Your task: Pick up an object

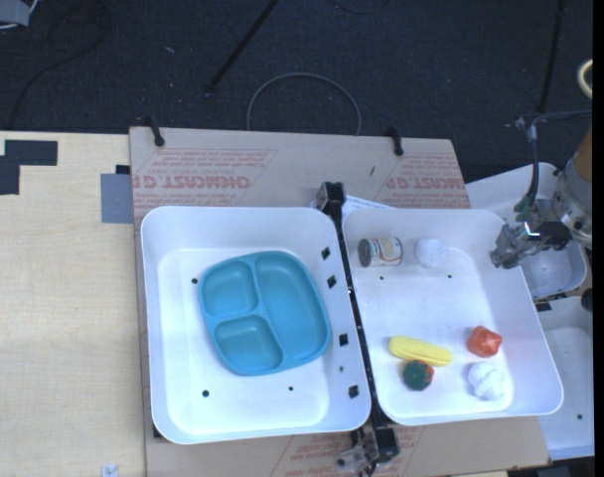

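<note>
White bins, two, side by side on the bench. Left bin [173, 266] holds a blue tray [265, 312] w/ three compartments, lying flat near its middle. Right bin [526, 316] has the loose items: small can [381, 251] on its side near the top-left corner, pale ball [432, 253] just right of it. Lower down, yellow corn [419, 350] lies roughly across, w/ a green ball [417, 375] just below it, about touching. Red piece [485, 342] sits to the right, white lump [488, 381] just below that, near the bin's right wall.

Gripper [513, 246] is at the right bin's upper-right edge, over the rim, arm coming in from the right. Well apart from every item; closest is the pale ball, and there's bare bin floor between them. Nothing seen in the gripper. Open or closed: can't tell, too small and blurred. Cardboard [282, 172] w/ red print lies under both bins.
</note>
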